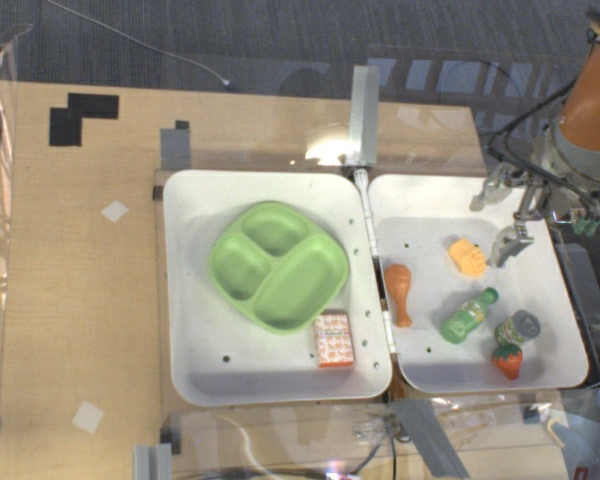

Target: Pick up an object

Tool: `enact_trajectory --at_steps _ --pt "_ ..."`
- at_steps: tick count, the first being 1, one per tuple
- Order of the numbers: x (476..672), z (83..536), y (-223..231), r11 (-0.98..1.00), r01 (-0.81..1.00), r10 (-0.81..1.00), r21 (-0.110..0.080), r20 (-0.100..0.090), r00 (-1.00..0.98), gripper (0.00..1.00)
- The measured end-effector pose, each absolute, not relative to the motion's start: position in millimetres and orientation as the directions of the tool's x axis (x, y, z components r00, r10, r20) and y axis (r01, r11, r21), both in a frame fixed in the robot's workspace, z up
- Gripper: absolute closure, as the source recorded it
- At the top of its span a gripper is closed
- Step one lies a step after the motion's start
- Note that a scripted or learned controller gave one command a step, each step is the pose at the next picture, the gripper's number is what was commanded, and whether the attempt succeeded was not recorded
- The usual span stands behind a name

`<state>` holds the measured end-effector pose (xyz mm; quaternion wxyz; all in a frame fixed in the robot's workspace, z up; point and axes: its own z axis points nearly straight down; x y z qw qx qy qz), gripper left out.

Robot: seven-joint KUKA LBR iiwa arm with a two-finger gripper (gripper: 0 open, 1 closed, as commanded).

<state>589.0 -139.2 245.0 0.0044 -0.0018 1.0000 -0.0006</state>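
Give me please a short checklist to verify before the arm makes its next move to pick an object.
1. Hand is over the right bin: ok.
2. Nothing between its fingers: ok.
3. Nearest target, the yellow object, is unobstructed: ok.
4. Green bottle lies apart from the orange drumstick: ok.
5. Red object is clear of the grey can: not ok, they touch.
6. Hand height above the bin: cannot tell.

The grey arm (590,128) with its orange band reaches in from the right, its gripper (502,218) pointing down and leftward, jaws spread apart with nothing between them.
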Motion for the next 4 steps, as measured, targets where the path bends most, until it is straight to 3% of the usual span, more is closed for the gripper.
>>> enact_trajectory --at_steps 1,2,3,4 --pt "583.3 98.6 -160.0 0.993 0.12 0.12 0.0 -0.011 -0.993 0.0" --pt "586.6 111.9 -158.7 0.994 0.113 0.113 -0.002 -0.021 -0.993 1.0" --pt "602.4 169.6 -95.3 0.779 0.627 0.627 0.007 -0.008 -0.779 1.0" --pt "495.5 185.5 -44.7 0.491 0.871 0.871 0.005 -0.001 -0.491 1.0"
